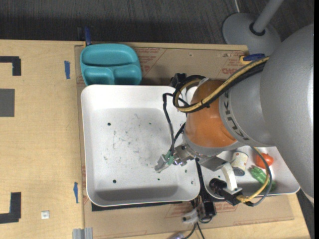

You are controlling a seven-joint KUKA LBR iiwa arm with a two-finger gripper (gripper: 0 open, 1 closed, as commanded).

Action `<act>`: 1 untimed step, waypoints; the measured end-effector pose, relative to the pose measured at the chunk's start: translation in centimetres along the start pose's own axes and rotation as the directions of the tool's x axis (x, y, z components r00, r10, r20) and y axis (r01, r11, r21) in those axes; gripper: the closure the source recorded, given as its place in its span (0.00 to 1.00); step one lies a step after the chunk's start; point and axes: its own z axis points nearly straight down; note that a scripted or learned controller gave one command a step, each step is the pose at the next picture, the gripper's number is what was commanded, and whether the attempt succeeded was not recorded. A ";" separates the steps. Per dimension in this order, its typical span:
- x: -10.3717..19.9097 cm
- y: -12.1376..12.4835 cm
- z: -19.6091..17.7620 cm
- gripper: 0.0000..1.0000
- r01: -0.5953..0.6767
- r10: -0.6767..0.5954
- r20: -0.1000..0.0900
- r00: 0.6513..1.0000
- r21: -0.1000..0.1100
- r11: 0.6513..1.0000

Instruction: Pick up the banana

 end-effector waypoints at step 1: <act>7.5 2.4 -3.3 0.00 -0.195 0.195 -0.013 0.981 0.010 0.981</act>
